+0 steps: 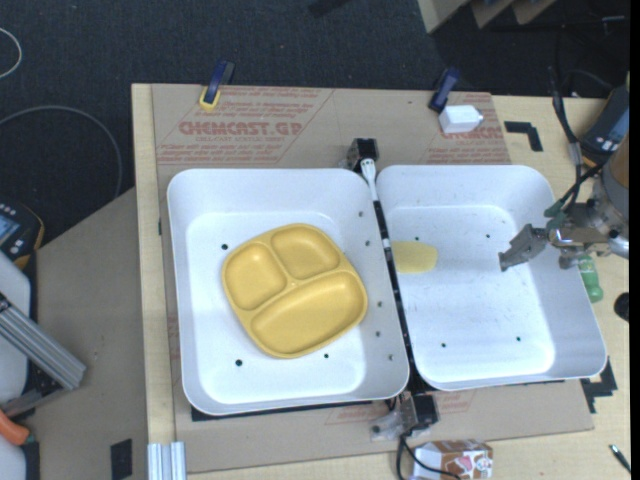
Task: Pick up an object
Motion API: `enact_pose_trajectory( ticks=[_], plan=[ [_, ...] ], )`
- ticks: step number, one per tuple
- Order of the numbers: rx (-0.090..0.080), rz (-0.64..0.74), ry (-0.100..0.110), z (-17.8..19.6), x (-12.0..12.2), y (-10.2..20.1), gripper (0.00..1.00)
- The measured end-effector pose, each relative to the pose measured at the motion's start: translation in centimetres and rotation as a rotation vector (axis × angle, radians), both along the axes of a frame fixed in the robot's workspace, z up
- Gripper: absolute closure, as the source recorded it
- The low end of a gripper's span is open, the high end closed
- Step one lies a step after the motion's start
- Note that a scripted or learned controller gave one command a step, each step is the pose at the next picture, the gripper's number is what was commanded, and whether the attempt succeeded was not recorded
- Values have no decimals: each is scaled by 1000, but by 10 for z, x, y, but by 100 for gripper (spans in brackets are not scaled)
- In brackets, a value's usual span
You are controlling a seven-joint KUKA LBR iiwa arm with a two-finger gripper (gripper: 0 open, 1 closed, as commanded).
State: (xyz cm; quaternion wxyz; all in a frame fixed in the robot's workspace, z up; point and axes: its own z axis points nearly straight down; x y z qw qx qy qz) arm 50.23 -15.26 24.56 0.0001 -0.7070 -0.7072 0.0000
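Observation:
A small pale yellow object [415, 257] lies in the right bin [480, 363], close to its left wall. A yellow divided plate [294, 289] rests in the middle of the left bin [200, 218]. My gripper [548, 247] hangs over the right side of the right bin, well to the right of the pale yellow object and apart from it. A small green item [593, 280] shows just below the gripper at the bin's right rim; I cannot tell whether it is held or lying there.
The two bins sit side by side on a cardboard-covered bench [300, 118]. A white block [460, 119] and clamps stand behind the bins. Cables and a small packet [455, 460] lie at the front edge.

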Motion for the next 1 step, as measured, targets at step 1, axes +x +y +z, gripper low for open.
enact_pose_trajectory(
  ticks=[1],
  plan=[
    [2,12,-14,117,-22,93,0]
  ],
)
